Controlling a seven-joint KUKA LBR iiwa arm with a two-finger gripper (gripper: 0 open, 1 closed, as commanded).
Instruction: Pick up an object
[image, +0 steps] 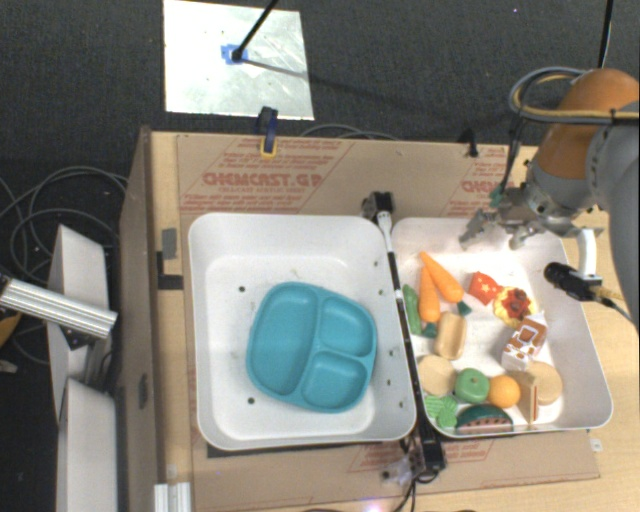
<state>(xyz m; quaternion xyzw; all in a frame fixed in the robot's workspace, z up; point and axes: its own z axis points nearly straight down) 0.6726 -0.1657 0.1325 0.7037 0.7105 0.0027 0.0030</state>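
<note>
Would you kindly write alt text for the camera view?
A grey arm's pincer hovers over the back of the right bin, which is crowded with toy food including a carrot. The left bin holds a blue divided tray.

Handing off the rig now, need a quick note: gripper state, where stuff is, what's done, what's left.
Gripper: open, holding nothing, above the far edge of the right bin.
Toy food is piled in the right bin: carrot, orange ball, green piece, watermelon slice at the near edge.
Left bin holds a blue divided plate.
Done: nothing picked yet.
Left: lower onto one item, close, lift. The carrot looks nearest to the gripper.
</note>
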